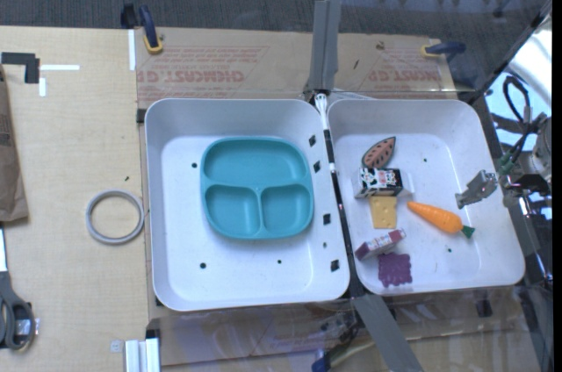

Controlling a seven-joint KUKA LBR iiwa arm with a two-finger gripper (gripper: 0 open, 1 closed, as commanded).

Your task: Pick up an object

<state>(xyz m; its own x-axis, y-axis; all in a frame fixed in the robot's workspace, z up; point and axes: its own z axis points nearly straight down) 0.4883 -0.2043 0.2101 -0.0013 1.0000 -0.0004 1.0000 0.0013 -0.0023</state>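
Observation:
The right bin (pixel 492 142) holds several small toy items. They are a brown-and-orange leaf-shaped piece (pixel 379 153), a black-and-white cow-print carton (pixel 380 180), a yellow cheese slice (pixel 383 211), an orange carrot (pixel 436 218), a pink-and-maroon bar (pixel 379 244) and a purple bumpy piece (pixel 394 270). My gripper (pixel 479 187) hangs over the right side of this bin, just up and right of the carrot's green end. It is small and grey against the bin wall, and nothing shows in its grasp.
In the left bin (pixel 167 186) lies a teal divided plate (pixel 258 188). A grey tape ring (pixel 115 216), scissors (pixel 13 322) and a brown bag (pixel 10 151) lie on the wooden bench to the left. Cables and arm hardware (pixel 527 168) crowd the right bin's right rim.

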